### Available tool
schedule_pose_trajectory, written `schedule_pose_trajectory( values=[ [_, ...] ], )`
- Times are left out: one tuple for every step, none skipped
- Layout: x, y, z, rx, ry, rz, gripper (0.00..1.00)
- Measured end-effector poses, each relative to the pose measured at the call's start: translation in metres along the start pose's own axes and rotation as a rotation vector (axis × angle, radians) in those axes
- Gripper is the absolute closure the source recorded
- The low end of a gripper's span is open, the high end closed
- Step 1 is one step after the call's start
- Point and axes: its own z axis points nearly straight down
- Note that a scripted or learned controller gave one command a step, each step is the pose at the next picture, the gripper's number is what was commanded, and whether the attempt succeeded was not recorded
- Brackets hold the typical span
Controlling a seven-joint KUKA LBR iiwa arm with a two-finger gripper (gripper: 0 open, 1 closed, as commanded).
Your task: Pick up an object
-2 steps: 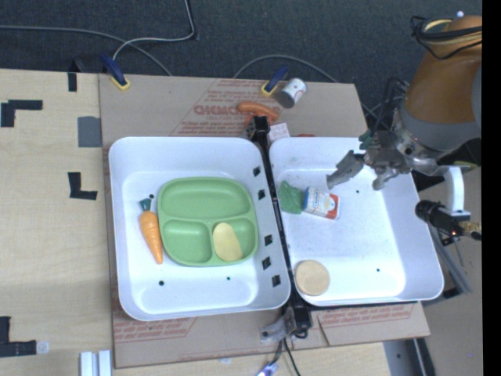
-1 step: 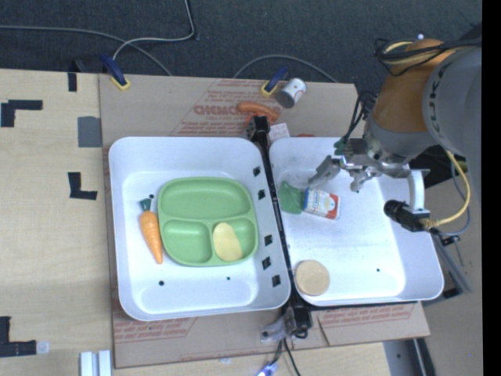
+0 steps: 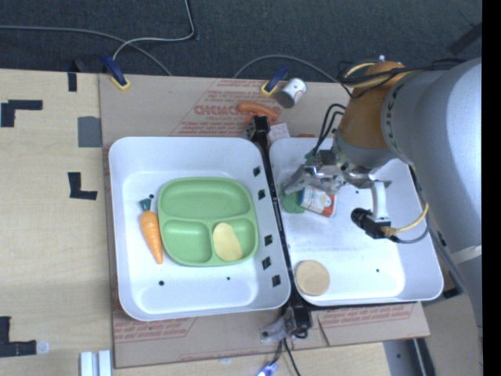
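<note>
Broadly, the grey arm (image 3: 438, 124) is the biggest thing in view, reaching in from the right with its orange band above the wrist and bending down over the right bin (image 3: 391, 276). Beneath it the tabletop (image 3: 47, 233) carries a sheet of brown cardboard, and on that sit the two shallow white bins side by side, clipped together along their shared wall, probably so that neither slides when the arm pushes into them. The left bin (image 3: 129, 272) holds a green divided tray (image 3: 196, 202), lying flat in the middle with a pale yellow piece (image 3: 228, 242) resting in its near right compartment; an orange carrot (image 3: 151, 235) lies on the bin floor just beside the tray's left edge. In the right bin, the tool (image 3: 313, 180) hangs low over the far left part, right at a small red and white packet (image 3: 318, 201) that overlaps a green object (image 3: 292, 203) close to the dividing wall. That packet looks like the likeliest target, since the tool sits directly above it, but how the tool stands, wide or narrow, I cannot tell, and nothing is clearly lifted. A round tan disc (image 3: 311, 276) lies apart in the near left corner of the same bin, well clear of the arm.
</note>
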Motion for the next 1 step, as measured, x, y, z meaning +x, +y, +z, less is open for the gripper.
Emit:
schedule_pose_trajectory(
  values=[
    [-0.0113, 0.0180, -0.0348, 0.013, 0.005, -0.001, 0.00]
  ],
)
